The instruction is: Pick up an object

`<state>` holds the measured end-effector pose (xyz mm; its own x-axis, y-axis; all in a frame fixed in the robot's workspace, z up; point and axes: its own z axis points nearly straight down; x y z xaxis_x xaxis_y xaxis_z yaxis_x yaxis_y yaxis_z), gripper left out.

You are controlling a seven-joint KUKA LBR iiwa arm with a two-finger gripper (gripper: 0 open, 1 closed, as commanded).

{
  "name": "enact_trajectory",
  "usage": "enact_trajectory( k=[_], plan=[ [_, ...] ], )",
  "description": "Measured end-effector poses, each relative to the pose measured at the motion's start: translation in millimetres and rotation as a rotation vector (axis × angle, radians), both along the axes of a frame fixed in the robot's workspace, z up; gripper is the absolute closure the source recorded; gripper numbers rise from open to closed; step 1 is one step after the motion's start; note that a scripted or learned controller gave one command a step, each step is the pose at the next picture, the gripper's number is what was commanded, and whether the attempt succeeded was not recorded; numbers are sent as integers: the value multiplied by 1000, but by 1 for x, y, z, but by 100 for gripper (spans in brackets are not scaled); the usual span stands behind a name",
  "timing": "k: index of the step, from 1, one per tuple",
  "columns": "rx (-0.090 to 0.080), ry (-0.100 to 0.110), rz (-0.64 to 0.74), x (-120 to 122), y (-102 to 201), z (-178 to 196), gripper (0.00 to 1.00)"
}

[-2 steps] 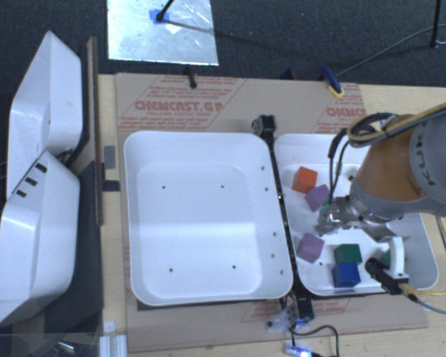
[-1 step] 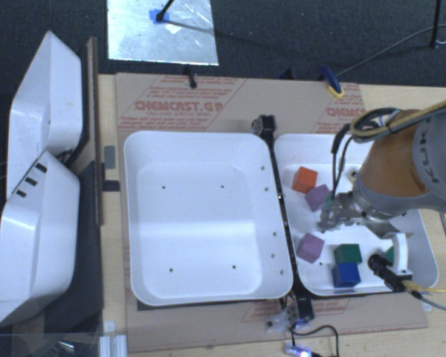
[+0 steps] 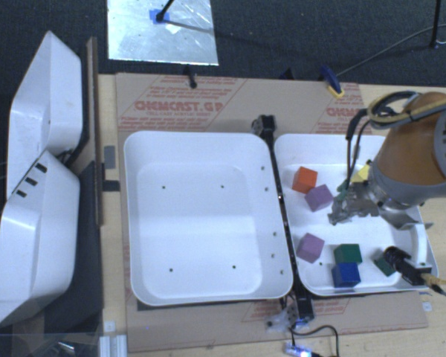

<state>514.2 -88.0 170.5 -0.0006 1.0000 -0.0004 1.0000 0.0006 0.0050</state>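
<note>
Upper purple block [image 3: 319, 197] sits in the right bin [image 3: 286, 199], just below the orange block [image 3: 305, 178], and the gripper [image 3: 340, 213] hovers right beside it, block lying to the left of the tips and slightly up. Nothing sits between the fingers, and whether they are spread or closed I cannot tell. A second purple block [image 3: 310, 247] lies lower, with green block [image 3: 348, 253] and blue block [image 3: 346, 274] near the front wall. Left bin [image 3: 145, 151] waits beside.
</note>
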Motion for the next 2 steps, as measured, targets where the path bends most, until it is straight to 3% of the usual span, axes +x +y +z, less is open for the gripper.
enact_trajectory(
  k=[1,2],
  plan=[
    [0,0,0,-3,-1,43,100],
    [0,3,0,-3,-1,63,100]
  ],
)
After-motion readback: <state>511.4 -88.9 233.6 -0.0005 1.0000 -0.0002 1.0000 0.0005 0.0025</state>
